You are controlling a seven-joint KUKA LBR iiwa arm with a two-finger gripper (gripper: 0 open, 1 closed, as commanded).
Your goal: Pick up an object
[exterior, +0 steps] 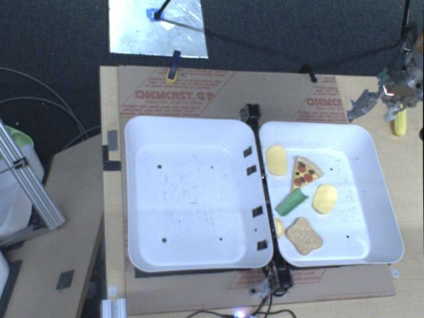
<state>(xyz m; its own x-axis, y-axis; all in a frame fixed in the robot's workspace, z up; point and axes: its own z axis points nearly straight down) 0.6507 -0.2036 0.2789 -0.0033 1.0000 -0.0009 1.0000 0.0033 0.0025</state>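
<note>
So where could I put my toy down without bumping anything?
The left bin has a bare floor from wall to wall. In the right bin, food crowds the left half: pizza slice, green piece, toast. Its right strip beyond the yellow piece is bare.

Pizza slice [306,171], green cylinder [292,202], toast [304,236], right bin [371,177]

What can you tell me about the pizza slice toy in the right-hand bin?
The pizza slice is a small flat toy wedge, plastic-looking, with a tan crust edge and a yellow-orange top dotted with red rounds and a bit of green. It lies flat on the floor of the right bin, in its upper middle, tip pointing down-left toward the green stick, whose upper end reaches or nearly reaches that tip. A pale yellow piece lies apart to its left. The gripper is outside the bin, far from it.
</note>
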